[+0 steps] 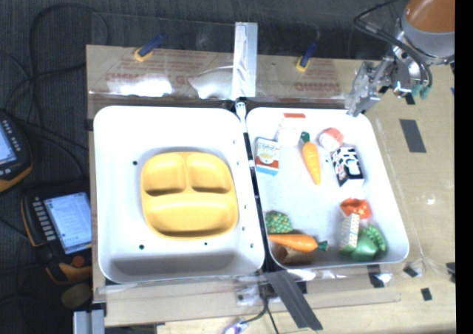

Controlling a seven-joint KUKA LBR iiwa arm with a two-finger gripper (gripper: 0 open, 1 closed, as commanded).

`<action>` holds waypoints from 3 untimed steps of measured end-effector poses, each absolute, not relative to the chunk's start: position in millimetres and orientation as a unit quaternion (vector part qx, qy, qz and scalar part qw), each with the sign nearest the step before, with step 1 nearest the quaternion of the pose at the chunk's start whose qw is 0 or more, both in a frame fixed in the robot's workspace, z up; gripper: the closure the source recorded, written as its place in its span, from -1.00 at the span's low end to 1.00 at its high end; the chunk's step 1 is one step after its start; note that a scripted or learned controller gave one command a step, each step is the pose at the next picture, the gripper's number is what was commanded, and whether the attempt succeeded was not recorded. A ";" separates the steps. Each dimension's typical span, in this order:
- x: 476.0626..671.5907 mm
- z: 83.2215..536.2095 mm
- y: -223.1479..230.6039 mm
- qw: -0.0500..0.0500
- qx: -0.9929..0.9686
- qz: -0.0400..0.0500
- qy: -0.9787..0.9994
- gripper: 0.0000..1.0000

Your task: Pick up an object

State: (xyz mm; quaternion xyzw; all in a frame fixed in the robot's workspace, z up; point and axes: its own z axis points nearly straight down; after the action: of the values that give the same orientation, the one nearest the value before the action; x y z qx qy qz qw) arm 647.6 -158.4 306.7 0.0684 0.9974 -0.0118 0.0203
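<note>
The bench carries two white bins side by side. The left bin holds a yellow divided tray. The right bin holds the candidates for picking: a black-and-white cow-patterned item, an orange carrot, a small carton, a red-and-white round piece, a second carrot lying along the near wall, a green bumpy piece just beside it, a corn-like piece and a green item in the near right corner.

Risks, in my judgement:
- The near-corner items lie touching or crowded; a descent there could catch two pieces at once, or wedge against the bin wall.
- The carton sits close to the divider between the bins; a finger could strike the rim.
- The carrot is tapered and lies at a slant; a grip across it may slip off.
- The rounded piece could roll or squirt out under closing fingers.

The tool hangs above the far right corner of the right bin, just outside its rim, touching nothing. Whether its jaws stand wide or narrow cannot be told at this resolution. No item is seen in it.
</note>
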 end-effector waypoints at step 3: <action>590.8 276.3 -140.6 0.001 0.113 0.001 0.994 1.00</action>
State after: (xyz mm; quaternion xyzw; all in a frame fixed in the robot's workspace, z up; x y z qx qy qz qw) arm 590.8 -140.6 276.3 0.1132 0.9936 0.0006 0.0010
